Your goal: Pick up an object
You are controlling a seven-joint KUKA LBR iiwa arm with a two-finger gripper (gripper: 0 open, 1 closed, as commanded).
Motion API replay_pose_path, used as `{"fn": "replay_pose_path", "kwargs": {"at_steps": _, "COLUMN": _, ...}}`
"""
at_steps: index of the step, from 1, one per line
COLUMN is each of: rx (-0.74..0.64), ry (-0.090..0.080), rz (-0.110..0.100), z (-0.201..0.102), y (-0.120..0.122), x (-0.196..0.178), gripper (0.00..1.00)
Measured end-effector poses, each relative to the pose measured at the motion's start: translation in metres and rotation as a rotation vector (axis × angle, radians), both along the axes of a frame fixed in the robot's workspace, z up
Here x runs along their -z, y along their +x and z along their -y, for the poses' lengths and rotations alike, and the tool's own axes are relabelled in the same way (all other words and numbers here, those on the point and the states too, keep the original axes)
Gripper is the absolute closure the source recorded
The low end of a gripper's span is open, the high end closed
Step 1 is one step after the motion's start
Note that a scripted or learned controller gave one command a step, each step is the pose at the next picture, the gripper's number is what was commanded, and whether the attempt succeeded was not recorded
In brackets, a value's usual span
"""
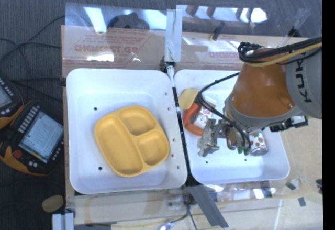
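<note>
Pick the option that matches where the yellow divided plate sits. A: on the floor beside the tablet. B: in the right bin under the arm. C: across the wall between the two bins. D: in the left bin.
D: the yellow divided plate lies flat on the floor of the left bin, well apart from the arm, which works over the right bin.

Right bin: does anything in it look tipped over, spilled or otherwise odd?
Nothing spilled. The small patterned cup lies on its side against the gripper, and a few items crowd at the right bin's left edge. The yellow divided plate sits flat in the left bin.
</note>
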State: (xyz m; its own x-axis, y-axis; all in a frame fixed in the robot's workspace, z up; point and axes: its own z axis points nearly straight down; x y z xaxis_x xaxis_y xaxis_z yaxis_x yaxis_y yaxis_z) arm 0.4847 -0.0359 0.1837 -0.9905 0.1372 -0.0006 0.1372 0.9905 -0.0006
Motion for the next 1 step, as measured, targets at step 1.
{"fn": "replay_pose_path", "kwargs": {"at_steps": 1, "rx": 0.303, "ry": 0.001, "rz": 0.0, "z": -0.0375, "y": -0.0002, "x": 0.0002, "gripper": 1.0}}
